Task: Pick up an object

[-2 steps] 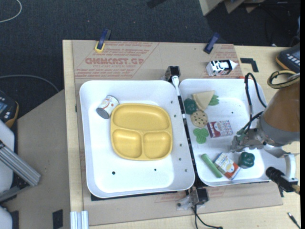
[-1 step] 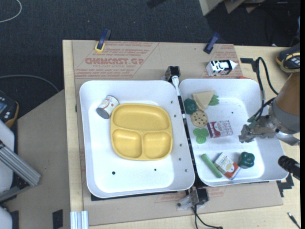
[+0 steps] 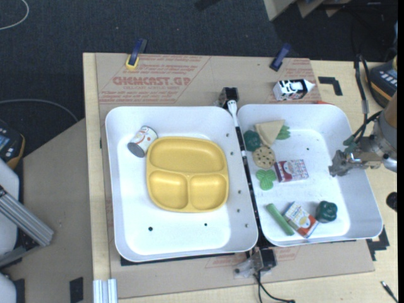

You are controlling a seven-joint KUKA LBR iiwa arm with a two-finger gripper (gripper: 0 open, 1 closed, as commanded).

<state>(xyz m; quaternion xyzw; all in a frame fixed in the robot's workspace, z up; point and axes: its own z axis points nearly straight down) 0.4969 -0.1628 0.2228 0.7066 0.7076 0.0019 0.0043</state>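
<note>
My gripper (image 3: 339,165) hangs over the right side of the right bin (image 3: 360,197), with nothing visibly in it. To its left lie a maroon and white box (image 3: 291,170), a speckled cookie (image 3: 264,156), a green leafy piece (image 3: 266,180) and a tan sandwich wedge (image 3: 270,131). Toward the bin's front are a green stick (image 3: 278,219), a small white and orange carton (image 3: 298,216) and a dark green pepper (image 3: 326,211). The box is the nearest of these, about a hand's width left of the gripper.
The left bin (image 3: 120,188) holds a yellow divided plate (image 3: 187,173) and a small tipped can (image 3: 141,141) at its back left. A black and white toy (image 3: 293,89) stands on the board behind the right bin. Clamps sit at the board's back edge.
</note>
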